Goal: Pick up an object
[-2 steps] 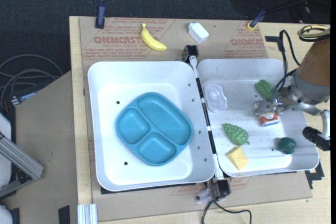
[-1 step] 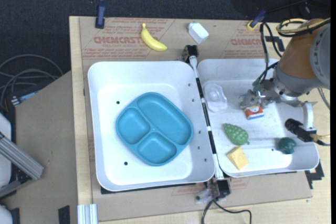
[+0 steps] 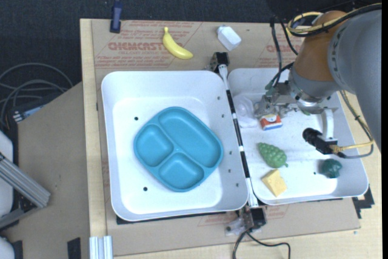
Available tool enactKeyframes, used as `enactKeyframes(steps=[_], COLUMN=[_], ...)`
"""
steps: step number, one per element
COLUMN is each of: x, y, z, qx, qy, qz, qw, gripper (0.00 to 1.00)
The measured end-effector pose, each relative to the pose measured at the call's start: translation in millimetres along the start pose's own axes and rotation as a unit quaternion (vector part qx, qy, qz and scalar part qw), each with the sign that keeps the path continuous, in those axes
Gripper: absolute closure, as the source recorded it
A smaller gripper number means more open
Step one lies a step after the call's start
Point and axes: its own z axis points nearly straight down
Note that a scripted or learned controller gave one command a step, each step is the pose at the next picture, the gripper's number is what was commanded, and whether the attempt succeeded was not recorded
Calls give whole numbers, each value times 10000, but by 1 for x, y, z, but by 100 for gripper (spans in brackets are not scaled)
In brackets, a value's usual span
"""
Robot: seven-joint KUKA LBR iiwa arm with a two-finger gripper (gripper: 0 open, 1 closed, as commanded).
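Two white bins are sitting on the brown counter [image 3: 151,45], and the hand [image 3: 274,107] is hanging in the right bin [image 3: 348,182] just above a small red-and-white block [image 3: 271,123]. Whether its fingers are open, I cannot tell. I am guessing the block is light and stiff, best pinched across its flat sides.

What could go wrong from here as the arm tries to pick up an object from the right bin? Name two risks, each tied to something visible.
1. The pincer hangs just above the small red-and-white object, close to the wall between the bins; it may nudge the object aside instead of gripping it.
2. The green bumpy object and the yellow block lie near each other; a reach there could knock one while aiming for the other.
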Motion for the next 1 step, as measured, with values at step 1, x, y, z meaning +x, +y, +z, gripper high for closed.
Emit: enactKeyframes(steps=[1], x=[68], y=[14], z=[-101], qx=[-9], qy=[8], qz=[-4], qw=[10000], gripper=[100])
